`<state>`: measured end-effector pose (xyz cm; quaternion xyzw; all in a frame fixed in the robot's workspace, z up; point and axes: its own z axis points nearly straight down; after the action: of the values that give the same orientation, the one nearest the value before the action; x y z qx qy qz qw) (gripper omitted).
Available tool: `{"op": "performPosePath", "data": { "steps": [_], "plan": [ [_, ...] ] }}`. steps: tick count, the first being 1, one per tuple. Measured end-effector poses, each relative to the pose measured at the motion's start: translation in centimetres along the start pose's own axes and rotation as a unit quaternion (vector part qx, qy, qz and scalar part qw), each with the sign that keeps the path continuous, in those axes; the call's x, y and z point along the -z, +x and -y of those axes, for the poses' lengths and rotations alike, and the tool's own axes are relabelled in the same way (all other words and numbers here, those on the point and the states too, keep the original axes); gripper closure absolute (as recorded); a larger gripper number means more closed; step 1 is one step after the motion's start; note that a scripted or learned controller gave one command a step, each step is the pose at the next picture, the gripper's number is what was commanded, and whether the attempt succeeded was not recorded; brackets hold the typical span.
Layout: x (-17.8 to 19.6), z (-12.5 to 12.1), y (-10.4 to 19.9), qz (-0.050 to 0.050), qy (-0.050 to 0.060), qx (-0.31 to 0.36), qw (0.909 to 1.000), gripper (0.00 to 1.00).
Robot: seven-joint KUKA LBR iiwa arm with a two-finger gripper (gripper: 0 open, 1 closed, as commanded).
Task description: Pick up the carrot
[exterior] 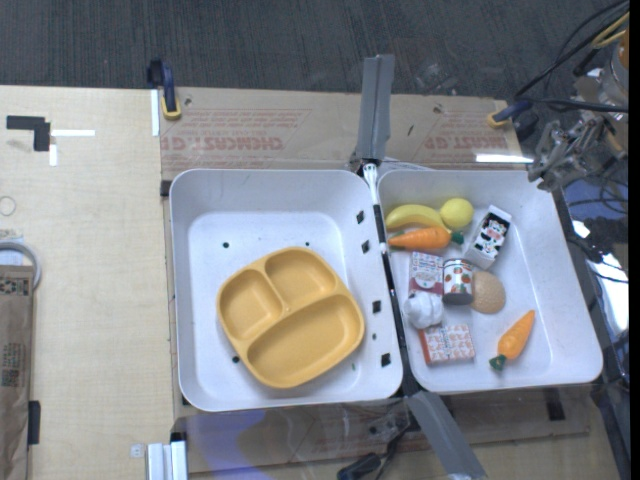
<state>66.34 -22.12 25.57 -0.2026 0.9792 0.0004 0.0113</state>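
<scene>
Two orange carrots lie in the right bin (560,268). One carrot (420,238) lies flat just below the banana (414,215), near the bin's left wall. The other carrot (516,335), with a green stub at its lower end, rests tilted near the front right. My gripper (560,156) hovers beyond the far right corner of that bin, well away from both carrots, amid cables.
The right bin also holds a lemon (457,211), a milk carton (488,237), a small can (457,281), a round bun (487,292), a white garlic-like piece (423,310) and red boxes (447,344). A yellow divided plate (290,315) sits in the left bin (200,268).
</scene>
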Motion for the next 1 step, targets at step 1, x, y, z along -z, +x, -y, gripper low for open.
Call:
{"op": "performPosePath", "data": {
  "steps": [1],
  "plan": [
    [1.06, 0.05, -0.16, 0.004, 0.001, -0.002, 1.0000, 1.00]
  ]
}}
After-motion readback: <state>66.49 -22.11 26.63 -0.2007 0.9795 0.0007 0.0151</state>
